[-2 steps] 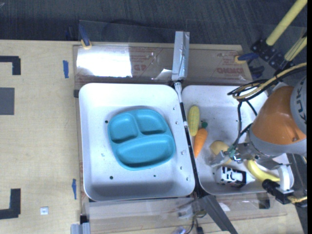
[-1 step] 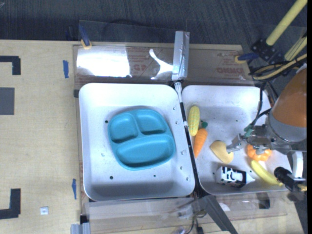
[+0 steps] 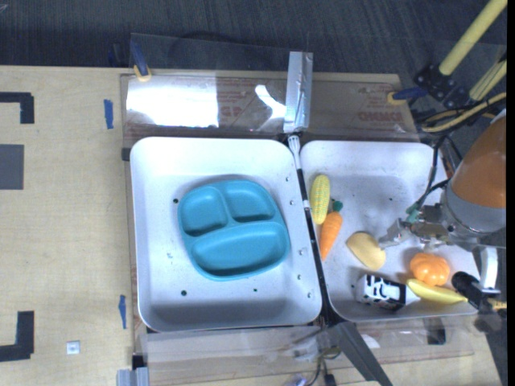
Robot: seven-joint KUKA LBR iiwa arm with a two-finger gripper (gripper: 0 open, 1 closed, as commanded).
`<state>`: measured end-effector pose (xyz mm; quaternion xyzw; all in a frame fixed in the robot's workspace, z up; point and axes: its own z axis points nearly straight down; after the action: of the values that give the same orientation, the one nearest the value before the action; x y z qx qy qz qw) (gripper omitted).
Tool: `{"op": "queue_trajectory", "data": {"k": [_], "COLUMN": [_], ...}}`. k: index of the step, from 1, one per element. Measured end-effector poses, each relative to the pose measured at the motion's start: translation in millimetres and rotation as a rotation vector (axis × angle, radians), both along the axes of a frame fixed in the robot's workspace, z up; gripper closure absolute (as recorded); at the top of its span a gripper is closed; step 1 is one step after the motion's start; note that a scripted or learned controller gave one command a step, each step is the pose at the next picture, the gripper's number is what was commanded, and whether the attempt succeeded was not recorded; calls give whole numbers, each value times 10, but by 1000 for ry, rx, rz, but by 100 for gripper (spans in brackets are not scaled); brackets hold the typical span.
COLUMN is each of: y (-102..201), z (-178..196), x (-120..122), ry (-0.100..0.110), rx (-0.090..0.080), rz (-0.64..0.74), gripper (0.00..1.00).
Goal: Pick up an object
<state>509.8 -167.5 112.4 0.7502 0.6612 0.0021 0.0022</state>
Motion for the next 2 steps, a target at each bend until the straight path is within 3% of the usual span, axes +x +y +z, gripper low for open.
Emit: {"op": "queue_trajectory", "data": {"k": [1, 2], "y": [7, -310], "z": [-259, -237], "x": [-288, -245], "ry": [2, 10], "rx": [2, 30], "rz": [-234, -237], "gripper": [0, 0]}}
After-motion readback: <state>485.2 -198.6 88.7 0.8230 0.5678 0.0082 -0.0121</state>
